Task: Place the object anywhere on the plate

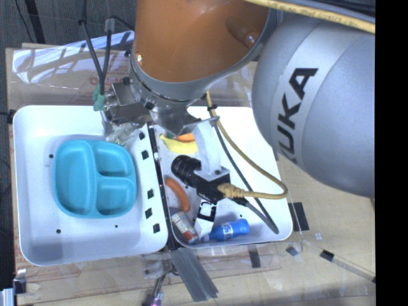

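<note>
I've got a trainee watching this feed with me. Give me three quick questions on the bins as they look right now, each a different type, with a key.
1. True or false: the blue plate lies in the left bin.
2. Which bin holds the blue bottle? A) left bin B) right bin C) neither, it lies on the bench
3. Fill in: the plate is divided into ___ compartments.

Key
1. True. It sits alone there, with nothing on it.
2. B. The bottle lies near that bin's front edge, close to an orange sausage and a yellow piece.
3. Three.
</note>
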`<action>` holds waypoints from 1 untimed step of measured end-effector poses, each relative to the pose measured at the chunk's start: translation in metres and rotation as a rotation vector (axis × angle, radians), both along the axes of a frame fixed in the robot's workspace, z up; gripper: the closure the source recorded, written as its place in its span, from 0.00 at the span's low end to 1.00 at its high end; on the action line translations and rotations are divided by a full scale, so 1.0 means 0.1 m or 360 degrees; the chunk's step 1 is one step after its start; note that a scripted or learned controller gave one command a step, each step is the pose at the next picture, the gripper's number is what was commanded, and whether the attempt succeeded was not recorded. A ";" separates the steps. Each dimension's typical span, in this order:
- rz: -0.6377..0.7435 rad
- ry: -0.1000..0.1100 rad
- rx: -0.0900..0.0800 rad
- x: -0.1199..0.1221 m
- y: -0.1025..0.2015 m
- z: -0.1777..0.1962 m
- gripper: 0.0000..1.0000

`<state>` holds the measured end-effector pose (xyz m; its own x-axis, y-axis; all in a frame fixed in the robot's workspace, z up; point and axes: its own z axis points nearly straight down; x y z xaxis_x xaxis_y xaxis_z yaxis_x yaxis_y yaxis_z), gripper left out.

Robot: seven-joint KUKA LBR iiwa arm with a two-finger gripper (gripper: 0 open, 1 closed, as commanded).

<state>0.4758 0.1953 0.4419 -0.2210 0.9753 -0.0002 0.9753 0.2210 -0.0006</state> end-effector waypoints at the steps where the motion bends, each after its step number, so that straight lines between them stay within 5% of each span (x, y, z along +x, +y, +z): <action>1: -0.0090 0.0006 -0.0004 0.42 -0.72 -0.26 1.00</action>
<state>0.5181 0.1234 0.4162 -0.1657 0.9862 -0.0019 0.9862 0.1657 -0.0046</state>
